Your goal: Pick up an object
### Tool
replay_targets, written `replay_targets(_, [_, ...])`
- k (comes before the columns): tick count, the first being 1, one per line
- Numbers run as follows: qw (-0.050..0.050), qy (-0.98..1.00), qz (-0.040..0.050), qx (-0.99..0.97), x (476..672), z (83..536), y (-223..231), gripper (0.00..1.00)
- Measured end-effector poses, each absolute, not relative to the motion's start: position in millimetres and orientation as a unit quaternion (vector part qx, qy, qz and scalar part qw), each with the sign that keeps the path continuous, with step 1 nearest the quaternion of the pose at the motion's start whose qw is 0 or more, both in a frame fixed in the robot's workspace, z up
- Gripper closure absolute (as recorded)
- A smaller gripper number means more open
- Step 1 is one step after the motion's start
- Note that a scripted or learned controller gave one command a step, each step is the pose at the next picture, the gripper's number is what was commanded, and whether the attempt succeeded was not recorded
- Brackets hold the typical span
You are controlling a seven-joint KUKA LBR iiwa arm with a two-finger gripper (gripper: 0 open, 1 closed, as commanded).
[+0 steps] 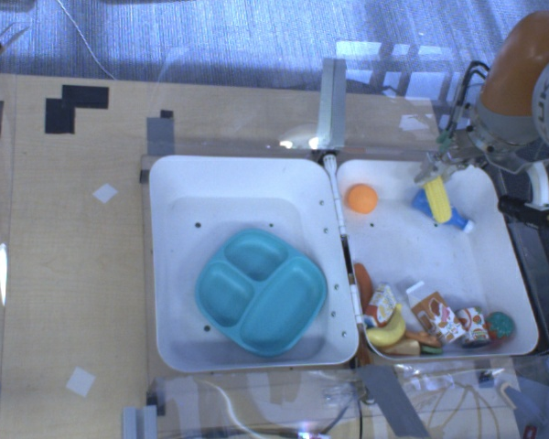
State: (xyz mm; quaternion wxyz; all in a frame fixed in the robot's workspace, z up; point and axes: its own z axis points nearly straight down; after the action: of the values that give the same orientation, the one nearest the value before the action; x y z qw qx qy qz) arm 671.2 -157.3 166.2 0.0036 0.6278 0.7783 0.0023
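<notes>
- Gripper [436, 167]: at the end of the grey arm with the orange band [523, 62], positioned over the far part of the right bin [494, 254]. A yellow corn cob toy [436, 198] sits between its fingertips, so the pincer is closed on that object.
- Yellow corn cob toy: elongated, tilted, its upper end at the fingertips; its lower end overlaps a blue object [444, 213] with a white tip, which lies on the floor of the right bin.
- Orange ball [361, 198]: in the right bin, near the divider shared with the left bin, and apart from the corn cob toy.
- Pile of toy foods at the near edge of the right bin: a banana [387, 328], small printed boxes [436, 316], an orange-red elongated piece [362, 279] along the divider, and a small teal round item [500, 324] in the near right corner. These items touch or overlap one another.
- Left bin [178, 245]: white, shallow, just beside the right bin. It contains a teal divided plate [261, 289] with three compartments, lying flat towards the near side of the bin.
- Bench [64, 273]: light wood surface around both bins, carrying black tape marks [73, 106] beyond the left bin's far left corner.
</notes>
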Motion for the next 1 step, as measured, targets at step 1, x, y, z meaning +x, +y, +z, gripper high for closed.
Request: replay_targets(1, [0.002,0.739,0.0024,0.674,624.1,211.8,-74.7,1.0])
